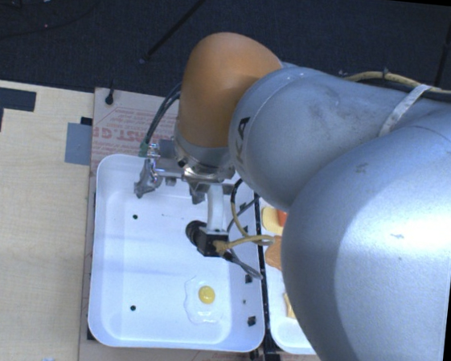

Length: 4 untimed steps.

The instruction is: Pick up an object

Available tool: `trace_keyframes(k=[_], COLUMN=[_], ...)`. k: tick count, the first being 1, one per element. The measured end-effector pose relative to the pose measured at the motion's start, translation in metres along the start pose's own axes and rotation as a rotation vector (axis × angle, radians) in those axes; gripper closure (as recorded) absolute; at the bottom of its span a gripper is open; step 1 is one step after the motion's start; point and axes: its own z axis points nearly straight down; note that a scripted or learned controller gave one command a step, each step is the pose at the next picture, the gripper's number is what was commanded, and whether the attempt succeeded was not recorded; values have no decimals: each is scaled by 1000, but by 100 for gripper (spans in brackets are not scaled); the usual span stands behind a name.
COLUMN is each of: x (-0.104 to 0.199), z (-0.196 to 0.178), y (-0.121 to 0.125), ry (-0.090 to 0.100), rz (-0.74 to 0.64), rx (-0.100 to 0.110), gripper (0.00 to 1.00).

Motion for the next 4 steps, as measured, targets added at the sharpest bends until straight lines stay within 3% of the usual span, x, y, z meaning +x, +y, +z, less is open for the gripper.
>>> trace_keyframes(k=[1,2,3,4], x=[-82,-110,-63,-67], z=[69,26,127,111], y=[-40,-60,-94,-91], ry=[-7,-3,-3,-3], rz=[15,11,5,15], rx=[14,4,16,10], gripper=[0,0,0,100])
